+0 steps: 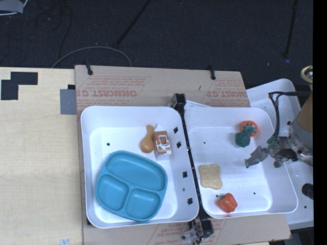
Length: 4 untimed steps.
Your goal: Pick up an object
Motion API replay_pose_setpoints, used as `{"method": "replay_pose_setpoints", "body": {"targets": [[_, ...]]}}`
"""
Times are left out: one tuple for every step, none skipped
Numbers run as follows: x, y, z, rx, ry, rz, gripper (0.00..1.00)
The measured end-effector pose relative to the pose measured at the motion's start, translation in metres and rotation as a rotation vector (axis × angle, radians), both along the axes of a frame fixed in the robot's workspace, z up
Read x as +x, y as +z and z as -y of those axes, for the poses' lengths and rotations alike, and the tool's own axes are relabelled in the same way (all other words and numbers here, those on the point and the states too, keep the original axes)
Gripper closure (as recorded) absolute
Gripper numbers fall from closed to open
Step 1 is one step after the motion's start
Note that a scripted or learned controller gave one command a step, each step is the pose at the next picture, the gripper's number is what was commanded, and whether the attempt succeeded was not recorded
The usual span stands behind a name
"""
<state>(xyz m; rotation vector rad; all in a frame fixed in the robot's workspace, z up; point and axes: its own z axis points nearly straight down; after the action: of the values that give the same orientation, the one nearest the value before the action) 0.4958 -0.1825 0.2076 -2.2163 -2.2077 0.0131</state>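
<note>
Pale wood covered the bench (pixel 36 152) at the left of the frame, and beside it the left bin (pixel 92 124) held a blue sectioned plate (pixel 132 186) in its lower half, with a tan pear-shaped toy (pixel 148 139) and a small orange-and-white box (pixel 162 144) lying side by side, touching or nearly so, just above the plate. Across the black divider, the right bin (pixel 258 198) carried four candidates for the pick: a flat cream-coloured piece (pixel 210 176) low and near the divider, a red pepper-like toy (pixel 227 202) at the bottom edge, and, toward the upper right, a teal lump (pixel 242 139) touching an orange-red toy (pixel 249 127). As far as could be judged, the task was barely begun: every object lay on a bin floor, none was lifted, and choosing, reaching and closing on one was all left to do. The gripper (pixel 255 158) hung at the right side of the right bin, below the teal lump and apart from it, well clear of the cream piece. The arm came in low from the right edge of the frame, its wrist roughly level over the bin's rim, the grey jaws pointing left and a little downward. They held nothing, but whether they were spread or pressed together could not be told at that size.
</note>
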Motion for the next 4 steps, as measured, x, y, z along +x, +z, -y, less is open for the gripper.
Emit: {"method": "replay_pose_setpoints", "body": {"targets": [[0.003,0.007,0.000,-0.004,0.004,0.014,0.00],[0.010,-0.050,0.005,-0.002,0.004,0.011,0.00],[0.018,-0.095,0.001,-0.002,0.003,0.011,0.00],[0.017,-0.121,0.000,-0.001,0.002,0.011,0.00]]}}
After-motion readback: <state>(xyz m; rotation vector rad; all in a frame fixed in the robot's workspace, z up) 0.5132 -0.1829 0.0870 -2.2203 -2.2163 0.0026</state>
